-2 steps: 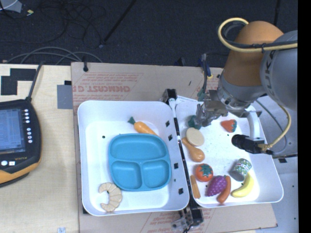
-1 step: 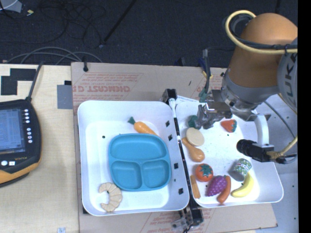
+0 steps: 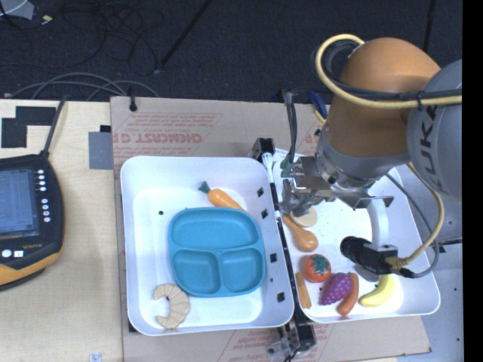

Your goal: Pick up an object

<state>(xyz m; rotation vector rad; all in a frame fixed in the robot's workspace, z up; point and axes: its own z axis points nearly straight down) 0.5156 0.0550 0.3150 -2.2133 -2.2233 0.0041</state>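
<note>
My gripper (image 3: pixel 296 200) hangs low over the near-left part of the right bin (image 3: pixel 423 292), close to the wall between the bins. Right beneath it lie a pale round piece (image 3: pixel 307 218) and a tan pear-shaped toy (image 3: pixel 301 235). I cannot see whether either is touched. Further toward the front sit a red tomato (image 3: pixel 317 267), purple grapes (image 3: pixel 336 287), a reddish sausage (image 3: pixel 349 298), a yellow banana (image 3: pixel 379 292) and an orange stick (image 3: pixel 303 291). The arm hides the back of this bin.
The left bin (image 3: pixel 139 202) holds a blue divided plate (image 3: pixel 216 250), an orange carrot (image 3: pixel 223 197) behind it and a croissant (image 3: pixel 171 306) at the front. A handheld control pad (image 3: pixel 26 213) lies on the bench at far left.
</note>
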